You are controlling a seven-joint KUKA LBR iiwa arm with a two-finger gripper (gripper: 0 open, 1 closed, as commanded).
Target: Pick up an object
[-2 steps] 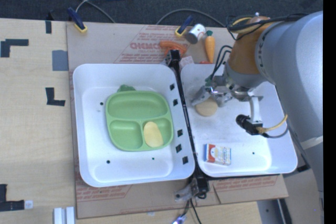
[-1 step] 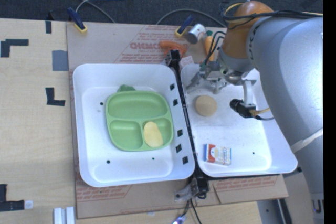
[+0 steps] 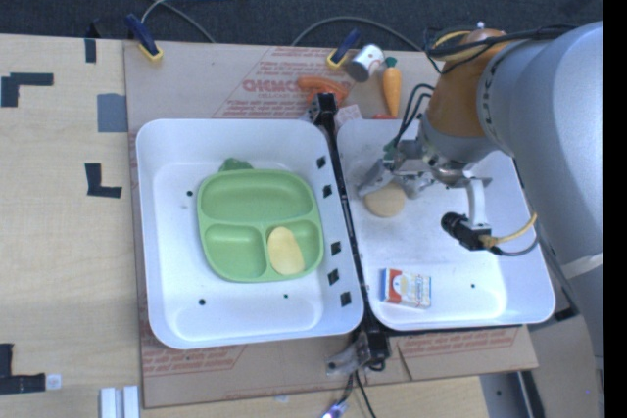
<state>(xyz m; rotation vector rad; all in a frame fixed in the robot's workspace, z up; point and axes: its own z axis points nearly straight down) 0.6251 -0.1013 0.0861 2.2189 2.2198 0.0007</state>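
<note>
In the right bin, I am hovering the end effector over the tan lump, apparently lining up a grasp; I cannot tell its opening, so next comes a square descent.

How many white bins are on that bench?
2. The left bin holds a green divided plate; the right bin sits beside it, under the gripper. More could be out of frame.
</note>
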